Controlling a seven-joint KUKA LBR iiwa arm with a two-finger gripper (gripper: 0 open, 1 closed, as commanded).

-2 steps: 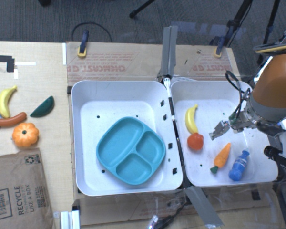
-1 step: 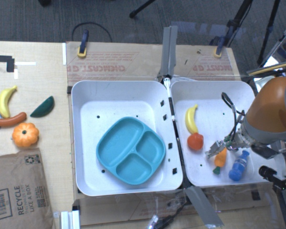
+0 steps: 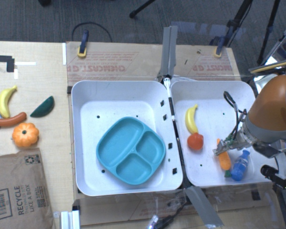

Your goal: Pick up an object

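We judge our pincer (image 3: 222,148) is reaching down at the orange carrot (image 3: 224,161) in the right bin (image 3: 209,87); its opening we cannot tell, next a firm close

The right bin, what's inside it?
The right bin holds a yellow banana, a red tomato, an orange carrot and a blue bottle. The gripper reaches in over the carrot, hiding its top end.

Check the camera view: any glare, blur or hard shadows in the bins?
Camera view: even, soft light; the white bins look bright but not blown out; the blue tray casts a faint shadow; the gripper region is slightly soft, small items by it hard to resolve.
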